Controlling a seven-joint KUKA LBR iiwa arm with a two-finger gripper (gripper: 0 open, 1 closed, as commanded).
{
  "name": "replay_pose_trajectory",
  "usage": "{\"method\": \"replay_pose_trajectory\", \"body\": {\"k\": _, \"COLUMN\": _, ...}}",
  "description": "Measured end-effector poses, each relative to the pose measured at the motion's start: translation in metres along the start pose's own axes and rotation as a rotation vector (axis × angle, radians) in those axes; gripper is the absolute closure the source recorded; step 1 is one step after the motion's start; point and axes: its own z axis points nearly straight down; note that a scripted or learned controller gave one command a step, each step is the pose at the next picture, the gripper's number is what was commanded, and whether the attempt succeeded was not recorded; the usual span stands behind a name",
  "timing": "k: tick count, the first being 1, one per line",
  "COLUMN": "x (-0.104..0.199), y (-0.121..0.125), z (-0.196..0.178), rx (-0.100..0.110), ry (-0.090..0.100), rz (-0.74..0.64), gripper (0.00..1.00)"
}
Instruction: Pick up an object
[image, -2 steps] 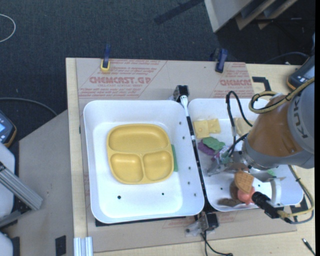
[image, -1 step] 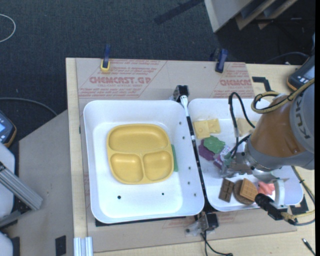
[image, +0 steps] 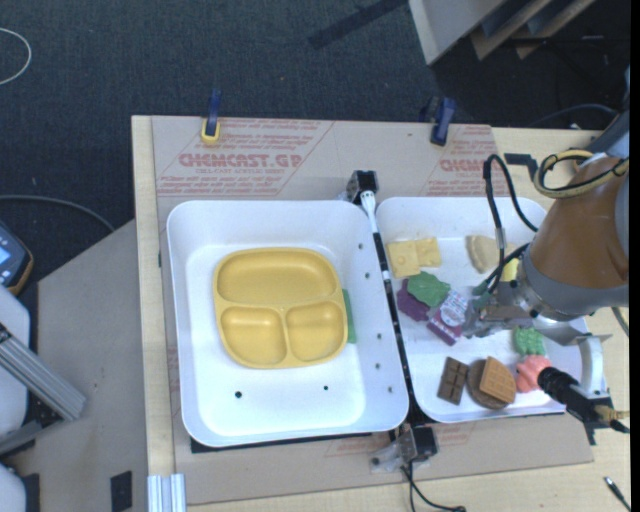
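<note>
The right bin (image: 430, 206) holds several toy foods: a yellow cheese slab (image: 413, 255), a tan piece (image: 482, 251), a green leafy piece (image: 428, 288), a purple piece (image: 422, 308), a chocolate bar (image: 454, 380), a brown waffle (image: 493, 382), a pink piece (image: 530, 372) and a small green piece (image: 529, 341). My gripper (image: 485, 314) is low in this bin, just right of the purple piece and beside a small pale item (image: 456, 307). The grey and orange arm (image: 580, 250) covers the bin's right side.
The left bin (image: 195, 300) holds a yellow divided plate (image: 278, 305) with a green strip (image: 348, 315) at its right edge. A black-and-white divider (image: 385, 290) runs between the bins. Cables (image: 500, 200) hang along the arm. Clamps (image: 210, 125) sit at the bench's far edge.
</note>
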Motion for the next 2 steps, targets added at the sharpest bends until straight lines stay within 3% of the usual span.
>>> {"method": "replay_pose_trajectory", "body": {"k": 1, "x": -0.0054, "y": -0.0006, "z": -0.0613, "rx": 0.001, "ry": 0.0, "rz": -0.001, "gripper": 1.0}}
{"method": "replay_pose_trajectory", "body": {"k": 2, "x": -0.0054, "y": 0.0004, "z": -0.0693, "rx": 0.002, "ry": 0.001, "rz": -0.001, "gripper": 1.0}}
